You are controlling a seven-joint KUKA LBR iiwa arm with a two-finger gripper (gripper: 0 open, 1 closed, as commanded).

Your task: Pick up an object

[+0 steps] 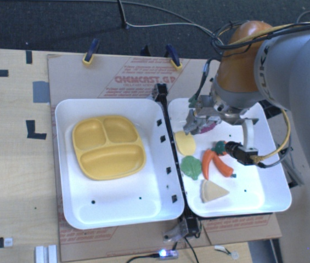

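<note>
My gripper [197, 126] hangs low over the back left part of the right bin [270, 193], just above a pale yellow round piece [185, 144]. A bit of pink or purple shows by the fingers, too small to identify. In front of it lie a green broccoli-like piece [191, 166], two orange carrots [219, 162] with green tops, and a cream wedge [213, 191]. The grey arm with its orange band [245, 56] reaches in from the right.
The left bin [72, 201] holds a yellow divided plate [108, 146]. A black divider [170, 152] runs between the bins. A black cable connector [241, 152] hangs over the right bin. Blue and yellow clamps [91, 52] sit at the cardboard's back edge.
</note>
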